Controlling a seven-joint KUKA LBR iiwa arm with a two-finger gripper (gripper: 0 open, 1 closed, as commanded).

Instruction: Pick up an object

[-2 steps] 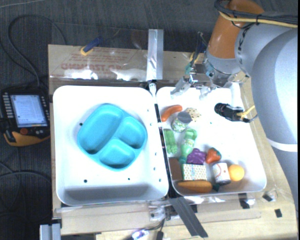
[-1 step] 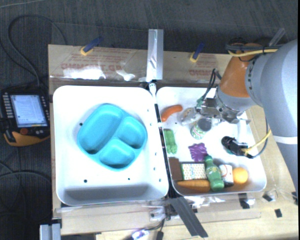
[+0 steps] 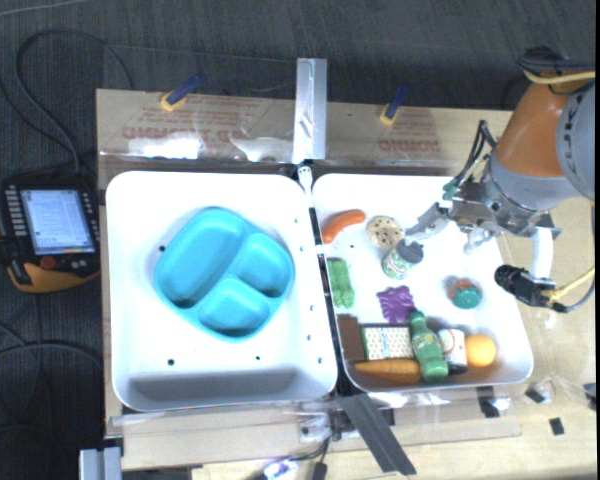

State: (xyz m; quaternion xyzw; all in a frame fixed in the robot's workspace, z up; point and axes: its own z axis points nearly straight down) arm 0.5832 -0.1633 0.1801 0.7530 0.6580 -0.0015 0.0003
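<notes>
White right bin (image 3: 520, 268) is reached over by the gripper (image 3: 412, 248), set just above a small can (image 3: 396, 262); its grip cannot be told, so nothing is judged lifted yet.

Two bins sit side by side on the bench before me. The left bin (image 3: 130, 368) holds a three-part tray (image 3: 225, 271) near its middle. The right bin (image 3: 515, 363) is crowded. A sausage (image 3: 342, 222) lies at its 11 o'clock corner, with a cookie (image 3: 384, 231) just at the sausage's 3 o'clock. A small jar (image 3: 397, 261) lies at the cookie's 5 o'clock, under my gripper (image 3: 414, 247). A pickle (image 3: 340, 282) lies along the bin's 9 o'clock wall. A grape bunch (image 3: 396, 303) sits near the centre, a round toy (image 3: 465, 293) at its 3 o'clock. Along the 6 o'clock wall lie a carrot (image 3: 386, 371), a box (image 3: 386, 342), a bottle (image 3: 427, 346) and an orange (image 3: 479, 351). A pendant (image 3: 45, 230) rests well beyond the left bin's 9 o'clock side.
</notes>
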